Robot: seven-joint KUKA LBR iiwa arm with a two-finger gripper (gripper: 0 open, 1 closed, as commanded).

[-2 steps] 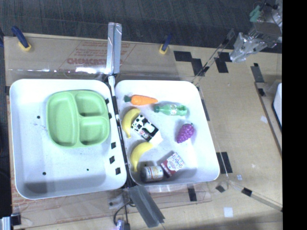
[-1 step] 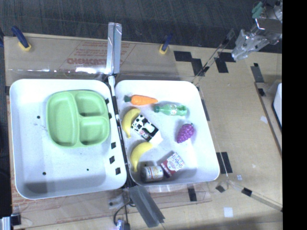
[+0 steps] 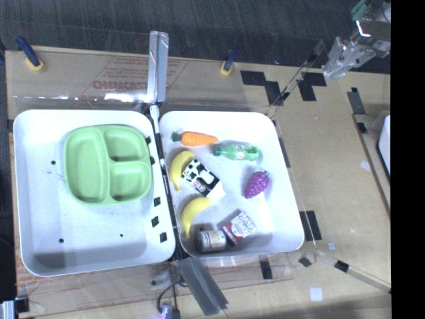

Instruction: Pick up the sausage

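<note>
Sausage [image 3: 212,239] seems the brown tin lying sideways at the right bin's [image 3: 287,185] front edge; gripper's [image 3: 342,58] state cannot be told.

Green plate [image 3: 86,168], orange carrot [image 3: 199,139]

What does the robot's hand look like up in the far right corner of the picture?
Little of it is in frame. The gripper is a pale, silvery-grey metal piece with angular, blocky parts, seen above the wooden bench. A small teal-green part sits on top of it, beside a white bracket-like shape. It is too small and blurred to make out cables, markings or the fingers.
</note>
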